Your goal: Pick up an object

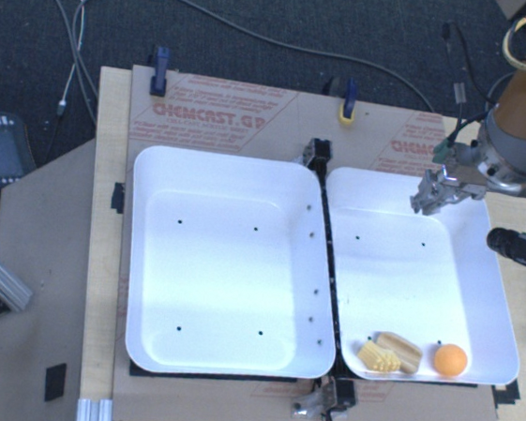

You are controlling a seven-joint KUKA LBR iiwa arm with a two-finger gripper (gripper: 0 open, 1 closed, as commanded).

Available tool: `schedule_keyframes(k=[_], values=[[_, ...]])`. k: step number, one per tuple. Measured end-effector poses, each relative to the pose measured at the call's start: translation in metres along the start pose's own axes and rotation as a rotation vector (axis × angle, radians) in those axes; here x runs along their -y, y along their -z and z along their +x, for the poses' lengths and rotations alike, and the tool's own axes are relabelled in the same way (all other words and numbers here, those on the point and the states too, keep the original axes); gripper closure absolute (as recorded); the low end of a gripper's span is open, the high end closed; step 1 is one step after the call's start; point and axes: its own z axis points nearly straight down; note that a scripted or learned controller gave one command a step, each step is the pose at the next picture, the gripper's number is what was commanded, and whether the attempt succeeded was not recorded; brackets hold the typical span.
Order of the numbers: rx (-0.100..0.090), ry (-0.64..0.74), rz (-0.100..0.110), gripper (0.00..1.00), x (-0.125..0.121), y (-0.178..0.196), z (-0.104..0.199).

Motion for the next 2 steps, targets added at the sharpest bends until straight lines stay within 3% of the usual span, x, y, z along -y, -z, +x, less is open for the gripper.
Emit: schedule_keyframes(k=[1, 2], values=[[0.000, 0.000, 0.001, 1.00, -0.001, 0.051, 0.000], [-0.001, 0.002, 0.006, 1.00, 0.018, 0.034, 0.036]])
